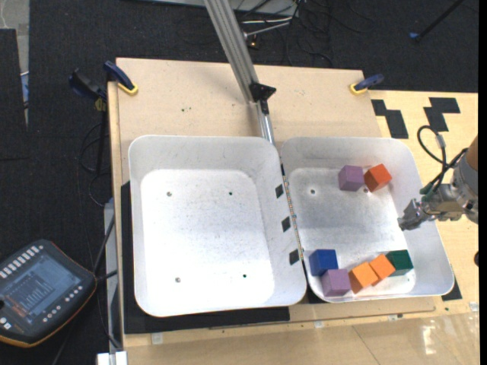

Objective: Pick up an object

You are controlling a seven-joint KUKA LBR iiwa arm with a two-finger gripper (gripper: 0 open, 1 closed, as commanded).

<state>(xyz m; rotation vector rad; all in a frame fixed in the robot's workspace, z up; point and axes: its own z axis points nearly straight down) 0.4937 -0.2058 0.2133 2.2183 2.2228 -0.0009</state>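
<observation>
The gripper point(411, 216) is seen at the right rim of the right bin point(358, 149), and nothing is seen between its fingers; whether they are apart or together cannot be told. In this bin, a purple cube point(351, 178) and an orange cube point(377, 177) are placed side by side near the far wall. Along the near wall, a blue cube point(323, 261), a second purple cube point(336, 281), two orange blocks point(372, 271) and a green cube point(399, 262) are lined up. The left bin point(152, 147) lies beside it on the surface point(190, 90).
</observation>
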